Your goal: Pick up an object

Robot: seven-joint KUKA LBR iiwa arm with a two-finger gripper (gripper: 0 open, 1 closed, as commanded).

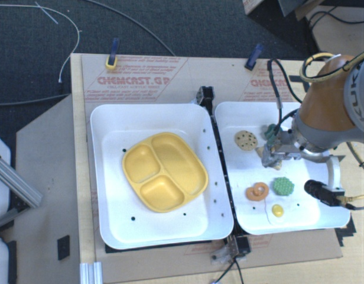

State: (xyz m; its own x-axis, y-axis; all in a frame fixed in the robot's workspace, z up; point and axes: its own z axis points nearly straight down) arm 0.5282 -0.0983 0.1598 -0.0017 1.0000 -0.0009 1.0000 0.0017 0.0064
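Note:
In the right bin (pixel 312 218) lie a tan cookie with dark chips (pixel 245 139), an orange ring-shaped piece (pixel 257 191), a green knobbly piece (pixel 283 186) and a small yellow piece (pixel 278 210). My gripper (pixel 272 156) hangs over the middle of this bin, just right of the cookie and above the green piece. A yellow divided plate (pixel 164 171) rests in the left bin (pixel 105 176).
A black clamp (pixel 205 94) sits at the top between the two bins. Blue clips (pixel 113 51) hold the cardboard base at its far edge. A black part of the arm (pixel 324 193) juts over the right bin's right side, with cables nearby.

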